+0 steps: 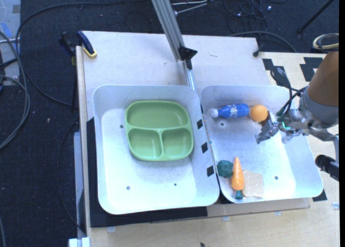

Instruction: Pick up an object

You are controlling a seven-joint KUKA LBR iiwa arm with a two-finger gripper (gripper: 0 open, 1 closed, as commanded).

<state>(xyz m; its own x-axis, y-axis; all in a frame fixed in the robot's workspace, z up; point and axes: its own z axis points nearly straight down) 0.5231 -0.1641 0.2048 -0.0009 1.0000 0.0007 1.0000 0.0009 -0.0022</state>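
The right bin (pixel 302 176) holds a blue bottle (pixel 233 111) lying on its side with its white cap to the left. An orange ball (pixel 259 112) touches the bottle's right end. Near the front lie a carrot (pixel 237 173), a small dark green piece (pixel 224 168) and a beige slice (pixel 253 183). My gripper (pixel 264 131) hovers low just below and right of the orange ball, open, with nothing between its fingers.
In the left bin (pixel 108 186) sits a green divided plate (pixel 160 130). A slanted metal pole (pixel 170 25) reaches down to the bins' back edge. The arm's orange band (pixel 326 81) is at the right.
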